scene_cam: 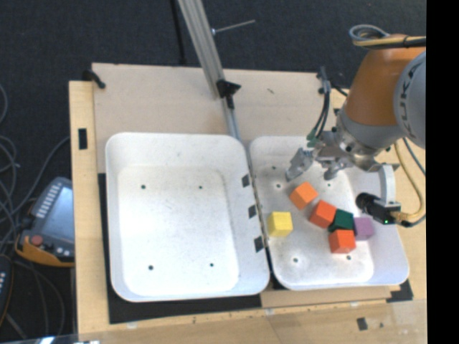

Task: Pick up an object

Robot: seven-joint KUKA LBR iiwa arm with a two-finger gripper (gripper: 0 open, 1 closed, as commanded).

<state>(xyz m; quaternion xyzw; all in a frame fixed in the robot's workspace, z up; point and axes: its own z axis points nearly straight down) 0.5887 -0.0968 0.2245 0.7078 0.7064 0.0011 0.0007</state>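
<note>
Jaws spread apart and empty, just above the orange block in right bin.

The only lettering that could be made out stood on the grey and orange robot arm, at the far right on its grey casing beside the orange band: parts of large dark letters, seemingly "KU", cut off by the frame edge. Nothing else carried readable text, numbers or labels.
</note>
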